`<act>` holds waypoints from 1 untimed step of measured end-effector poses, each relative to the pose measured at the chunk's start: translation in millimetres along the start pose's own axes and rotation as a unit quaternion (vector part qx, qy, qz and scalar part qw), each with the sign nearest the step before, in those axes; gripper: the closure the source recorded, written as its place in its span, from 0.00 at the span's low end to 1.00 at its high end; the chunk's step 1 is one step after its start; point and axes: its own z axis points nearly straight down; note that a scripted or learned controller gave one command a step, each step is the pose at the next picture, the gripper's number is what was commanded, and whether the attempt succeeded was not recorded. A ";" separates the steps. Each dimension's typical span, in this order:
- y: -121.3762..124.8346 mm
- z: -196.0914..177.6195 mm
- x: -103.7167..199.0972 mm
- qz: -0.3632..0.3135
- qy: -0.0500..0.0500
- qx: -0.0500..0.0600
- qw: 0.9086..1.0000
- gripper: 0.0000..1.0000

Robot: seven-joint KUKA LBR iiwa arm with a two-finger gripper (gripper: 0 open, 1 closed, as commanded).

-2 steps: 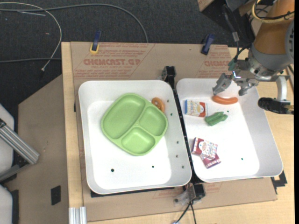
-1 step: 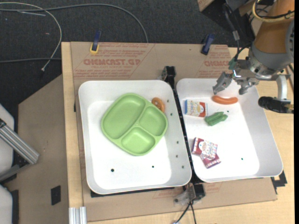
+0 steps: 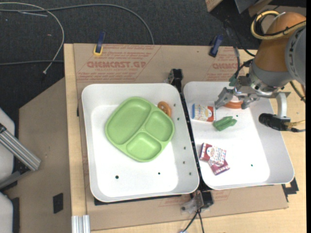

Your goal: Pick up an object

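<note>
So, gripper (image 3: 236,99) sits low over the right bin's (image 3: 272,171) far end, fingers spread open, nothing between them — an orange bit just under it. Green object (image 3: 225,123) lies near, carton (image 3: 202,113) beside it, red packet (image 3: 214,158) mid-bin. Left bin (image 3: 97,171) — green tray (image 3: 140,128).

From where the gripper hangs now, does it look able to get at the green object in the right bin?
Probably yes. The gripper hangs just above and right of the green object, which lies apart from the small carton, with nothing between them.
</note>
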 end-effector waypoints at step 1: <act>7.9 55.4 -4.3 0.000 0.001 0.003 1.000 0.00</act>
